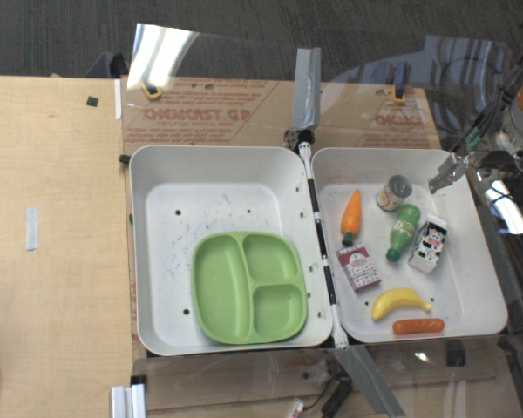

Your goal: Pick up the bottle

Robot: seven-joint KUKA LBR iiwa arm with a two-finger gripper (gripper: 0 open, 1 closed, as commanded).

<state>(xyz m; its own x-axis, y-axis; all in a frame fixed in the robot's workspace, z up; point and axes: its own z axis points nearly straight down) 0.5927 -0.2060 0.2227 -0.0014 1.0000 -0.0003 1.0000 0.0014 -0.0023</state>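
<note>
Overhead, 2 white bins (148, 259) sit on a wooden bench (52, 233); gripper (449, 174) state unclear.

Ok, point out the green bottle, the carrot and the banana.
green bottle (402, 231), camera view, mid-body.
carrot (352, 212), camera view, orange middle.
banana (397, 302), camera view, middle of the curve.

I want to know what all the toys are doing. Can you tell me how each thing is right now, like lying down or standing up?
Green bottle: lying down in the right bin, not held.
Carrot: lying flat.
Banana: lying flat.
Sausage: lying flat.
Small can: tipped over.
Milk carton: lying down.
Red box: lying flat.
Green plate: right side up in the left bin.
Gripper: above the right bin's far corner, holding nothing.
</note>
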